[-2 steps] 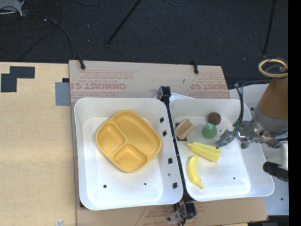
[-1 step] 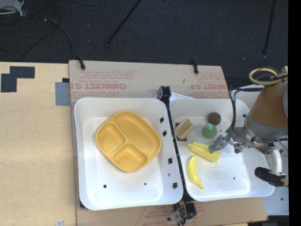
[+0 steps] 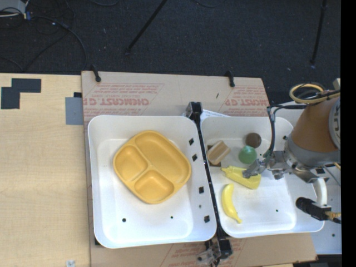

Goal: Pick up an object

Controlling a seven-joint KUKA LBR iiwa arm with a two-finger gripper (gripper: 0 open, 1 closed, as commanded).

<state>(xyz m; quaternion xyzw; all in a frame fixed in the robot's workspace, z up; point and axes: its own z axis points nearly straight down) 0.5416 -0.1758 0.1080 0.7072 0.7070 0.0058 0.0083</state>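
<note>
The right bin holds several small objects. A banana lies near its middle, with a yellow wedge-shaped piece just above it. A green ball, a brown ball and a tan block sit toward the back. My gripper reaches in from the right and hangs low over the right end of the yellow piece, just below the green ball. Whether it touches either of them is unclear.
A yellow divided plate lies in the left bin. A black divider runs between the bins. The arm's orange band and cables stand over the right bin's far right side.
</note>
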